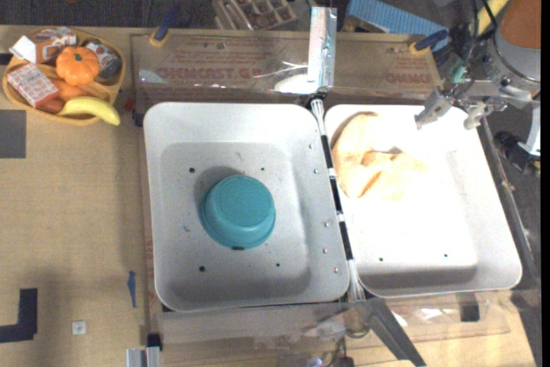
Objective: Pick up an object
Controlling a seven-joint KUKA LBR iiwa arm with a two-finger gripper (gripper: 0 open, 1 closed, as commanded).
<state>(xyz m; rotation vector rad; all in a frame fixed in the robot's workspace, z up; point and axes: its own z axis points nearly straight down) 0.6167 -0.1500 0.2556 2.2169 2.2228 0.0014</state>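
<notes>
An upturned teal bowl [239,211] lies in the middle of the left bin [172,133]. In the right bin [481,262], near its back left corner, sits a pale tan rounded object [351,133] with orange pieces [371,174] beside it, all washed out by glare. My gripper [449,117] hangs over the back right edge of the right bin, to the right of those objects and apart from them. It is open, with nothing between its fingers [426,115].
A basket of toy food [60,80] with a banana and a small pumpkin sits on the bench at far left. A cardboard wall [223,64] runs behind both bins. Cables and boxes crowd the back.
</notes>
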